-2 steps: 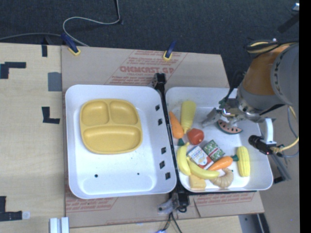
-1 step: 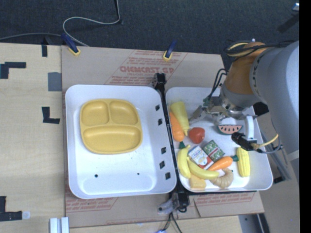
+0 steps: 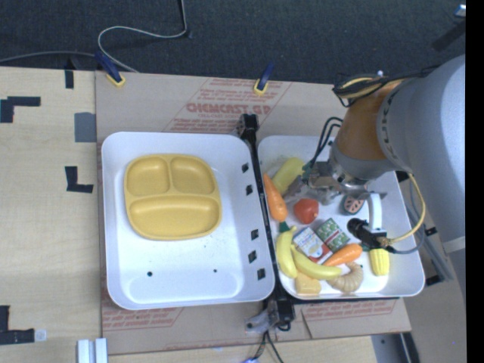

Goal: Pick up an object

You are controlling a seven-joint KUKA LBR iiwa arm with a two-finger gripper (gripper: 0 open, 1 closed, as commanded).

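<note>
The right bin (image 3: 412, 278) holds several toy foods. Among them are a red tomato (image 3: 305, 210), an orange carrot (image 3: 274, 197) against the left wall, a yellow-green piece (image 3: 287, 174) and a banana (image 3: 302, 262). A small green-and-white carton (image 3: 319, 239), a second carrot (image 3: 344, 255), a corn cob (image 3: 379, 262) and a tan lumpy piece (image 3: 349, 280) lie nearby. My gripper (image 3: 321, 181) hangs low over the bin's upper middle, just above and right of the tomato and beside the yellow-green piece. Nothing is visibly held in it.
The left bin (image 3: 121, 278) carries a yellow divided plate (image 3: 172, 196) in its upper half. A ridge (image 3: 255, 203) separates the two bins. The arm's grey body and orange band (image 3: 370, 127) cover the right bin's far right corner. Cables trail by the wrist.
</note>
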